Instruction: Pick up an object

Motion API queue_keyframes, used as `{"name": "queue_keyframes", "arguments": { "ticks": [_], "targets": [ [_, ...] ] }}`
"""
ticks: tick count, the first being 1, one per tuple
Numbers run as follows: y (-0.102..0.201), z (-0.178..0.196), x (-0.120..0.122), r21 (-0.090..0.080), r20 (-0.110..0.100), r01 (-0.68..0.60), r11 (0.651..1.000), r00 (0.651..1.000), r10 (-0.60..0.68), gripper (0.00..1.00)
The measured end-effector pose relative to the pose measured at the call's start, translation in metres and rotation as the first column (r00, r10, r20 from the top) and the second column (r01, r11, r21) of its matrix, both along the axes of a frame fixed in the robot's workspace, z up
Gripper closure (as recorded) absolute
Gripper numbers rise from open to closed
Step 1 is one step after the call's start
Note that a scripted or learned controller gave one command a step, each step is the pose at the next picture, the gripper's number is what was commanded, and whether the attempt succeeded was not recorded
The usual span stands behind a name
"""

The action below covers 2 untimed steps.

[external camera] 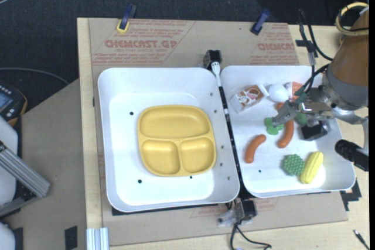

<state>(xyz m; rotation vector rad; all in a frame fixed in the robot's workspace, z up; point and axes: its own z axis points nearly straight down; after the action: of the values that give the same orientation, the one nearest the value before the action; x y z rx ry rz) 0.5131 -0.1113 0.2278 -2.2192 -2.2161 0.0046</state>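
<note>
Tool (291, 109) low over crowded toys in the right bin (258, 184)

Whether it is clenched or released I cannot tell. Beneath it lies a green toy (273, 124), just beside it an orange sausage (286, 134) — tight packing could make it nudge both and lift neither, while another sausage (254, 148) lies further off.

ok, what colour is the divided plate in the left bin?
Yellow; the divided plate shows clearly in the camera view.
</note>
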Motion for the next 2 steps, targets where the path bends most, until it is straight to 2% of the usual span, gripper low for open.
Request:
{"name": "queue_keyframes", "arguments": {
  "ticks": [2],
  "targets": [
    [0.003,-0.103,-0.014,0.001,0.0,-0.001,1.0,1.0,0.001,0.0]
  ]
}}
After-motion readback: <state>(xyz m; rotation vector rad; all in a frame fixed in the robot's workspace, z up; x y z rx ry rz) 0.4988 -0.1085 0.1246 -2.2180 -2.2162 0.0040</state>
